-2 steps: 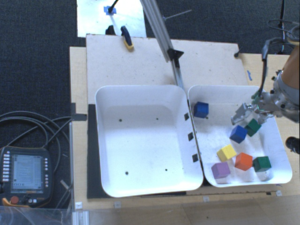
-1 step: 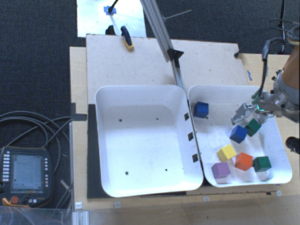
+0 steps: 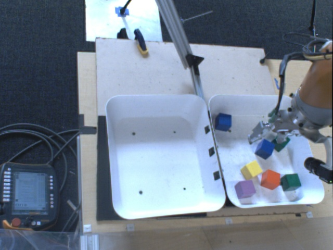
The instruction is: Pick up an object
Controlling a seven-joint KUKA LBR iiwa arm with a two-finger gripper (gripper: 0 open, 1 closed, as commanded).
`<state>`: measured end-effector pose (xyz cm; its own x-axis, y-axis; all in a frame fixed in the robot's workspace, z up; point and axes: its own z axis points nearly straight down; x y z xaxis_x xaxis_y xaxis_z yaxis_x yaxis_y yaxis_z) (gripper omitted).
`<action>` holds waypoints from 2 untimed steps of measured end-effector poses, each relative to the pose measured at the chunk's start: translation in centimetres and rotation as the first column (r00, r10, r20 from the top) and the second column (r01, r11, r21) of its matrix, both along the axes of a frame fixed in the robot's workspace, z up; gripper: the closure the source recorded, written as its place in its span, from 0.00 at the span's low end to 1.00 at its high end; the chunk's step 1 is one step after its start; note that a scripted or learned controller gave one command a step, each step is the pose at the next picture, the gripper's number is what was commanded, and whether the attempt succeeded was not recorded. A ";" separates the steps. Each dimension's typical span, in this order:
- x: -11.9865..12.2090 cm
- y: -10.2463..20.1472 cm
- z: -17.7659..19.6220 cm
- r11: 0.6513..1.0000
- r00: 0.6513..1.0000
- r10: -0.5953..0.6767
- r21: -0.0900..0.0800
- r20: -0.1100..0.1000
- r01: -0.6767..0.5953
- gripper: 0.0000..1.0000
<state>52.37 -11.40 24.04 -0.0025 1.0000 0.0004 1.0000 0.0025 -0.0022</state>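
Jaws apart or together: cannot tell. Hovering with the gripper (image 3: pixel 270 134) just above the blue cube (image 3: pixel 264 149), likely for a grasp from the top; yellow cube (image 3: pixel 251 169) just beside that blue cube.

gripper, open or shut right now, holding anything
Gripper: cannot be told whether open or shut from this view; it sits low in the right bin, just above a blue cube, with nothing visibly held.
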 end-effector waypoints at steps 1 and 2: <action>-0.1 0.5 -4.3 1.000 1.000 0.000 0.001 -0.001 0.000 0.00; -0.2 1.6 -9.5 1.000 1.000 0.000 0.001 -0.002 0.000 0.00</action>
